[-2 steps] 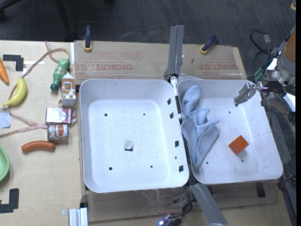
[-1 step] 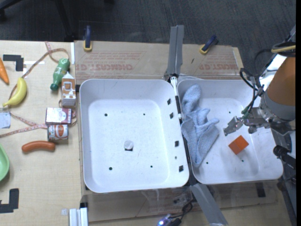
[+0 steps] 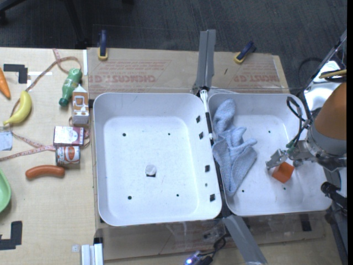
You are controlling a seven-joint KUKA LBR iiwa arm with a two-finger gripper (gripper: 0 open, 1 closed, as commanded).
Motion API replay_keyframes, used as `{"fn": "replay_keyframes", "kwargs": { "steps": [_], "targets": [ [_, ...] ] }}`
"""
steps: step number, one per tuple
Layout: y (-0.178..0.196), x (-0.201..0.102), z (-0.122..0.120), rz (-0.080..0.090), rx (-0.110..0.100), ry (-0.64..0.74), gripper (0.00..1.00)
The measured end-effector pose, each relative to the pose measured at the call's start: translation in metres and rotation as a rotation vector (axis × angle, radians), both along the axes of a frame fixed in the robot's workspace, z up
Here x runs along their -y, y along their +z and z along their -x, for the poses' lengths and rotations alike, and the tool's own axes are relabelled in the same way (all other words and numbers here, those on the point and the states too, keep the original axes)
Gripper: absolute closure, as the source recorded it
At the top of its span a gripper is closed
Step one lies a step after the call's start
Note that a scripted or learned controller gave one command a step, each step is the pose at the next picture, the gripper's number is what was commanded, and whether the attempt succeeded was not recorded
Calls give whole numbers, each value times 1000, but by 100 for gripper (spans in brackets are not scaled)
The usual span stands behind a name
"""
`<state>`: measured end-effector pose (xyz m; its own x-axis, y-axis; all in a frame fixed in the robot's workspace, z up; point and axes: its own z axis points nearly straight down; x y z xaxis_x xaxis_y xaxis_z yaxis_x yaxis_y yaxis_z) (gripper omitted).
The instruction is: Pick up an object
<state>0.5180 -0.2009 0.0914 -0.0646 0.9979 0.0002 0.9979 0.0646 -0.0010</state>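
In the right bin [image 3: 259, 203], an orange block [image 3: 284, 173] lies at the right side of the floor. My gripper [image 3: 277, 160] reaches in from the right and sits right at the block's upper left edge, touching or just above it. A crumpled grey-blue cloth [image 3: 231, 145] lies along the right bin's left side, apart from the gripper. A small grey round object [image 3: 150, 170] rests near the middle of the left bin [image 3: 110, 148].
The arm's orange band [image 3: 337, 115] and cables [image 3: 300, 120] hang over the right bin's right rim. Left of the bins, the bench holds a banana [image 3: 20, 109], a green bottle [image 3: 70, 85], a small carton [image 3: 80, 107], a can [image 3: 68, 155] and a sausage [image 3: 44, 172].
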Motion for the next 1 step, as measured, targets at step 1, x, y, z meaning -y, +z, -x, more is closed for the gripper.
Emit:
{"fn": "replay_keyframes", "kwargs": {
  "steps": [1],
  "targets": [
    [9, 1, 0, 0, 1, -3, 100]
  ]
}}
